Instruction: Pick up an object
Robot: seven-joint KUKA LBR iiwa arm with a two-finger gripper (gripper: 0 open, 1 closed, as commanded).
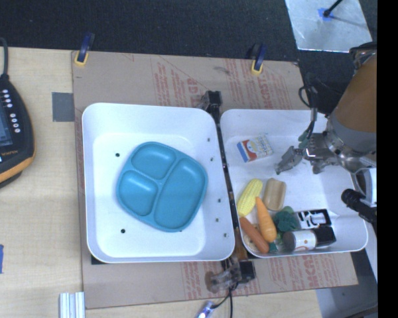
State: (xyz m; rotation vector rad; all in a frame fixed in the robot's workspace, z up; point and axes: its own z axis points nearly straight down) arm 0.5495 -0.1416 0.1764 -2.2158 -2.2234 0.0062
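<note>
Item: corn (250,196), light, stiff, ridged; I judged mid-cob best. Gripper (304,156) hung spread and empty above the bin (288,121).

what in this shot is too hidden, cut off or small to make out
- Pincer, camera view: small, dark and seen from above; whether it is open or shut is unreadable.
- Small carton: its printing is too small to read.
- Green item: partly covered by the carrots and bottle; what it is stays unclear.
- Handheld pendant: cut off by the left edge.
</note>
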